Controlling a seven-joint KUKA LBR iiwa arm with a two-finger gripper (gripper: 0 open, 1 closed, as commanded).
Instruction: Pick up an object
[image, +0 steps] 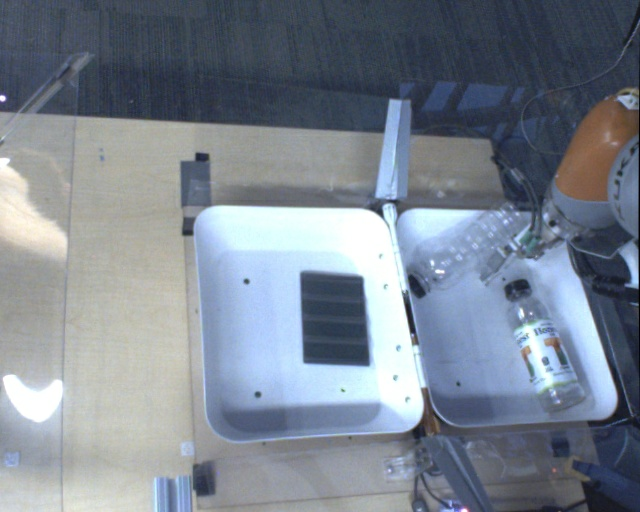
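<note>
I see two white plastic bins (225, 300) on a pale wooden bench (110, 300). Left one holds a black ribbed rectangular pad (335, 318). Right: clear crumpled bottle (462, 252), and clear black-capped bottle with white-orange-green label (542, 352).

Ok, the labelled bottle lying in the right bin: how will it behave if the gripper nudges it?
The labelled bottle lies on its side on the flat floor of the right bin, so it will probably roll. Its clear plastic looks smooth, so likely slippery. It looks empty, so probably light. The gripper is by the crumpled clear bottle.

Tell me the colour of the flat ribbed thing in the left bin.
Black, or very dark grey: the ribbed pad, in the camera view.
</note>
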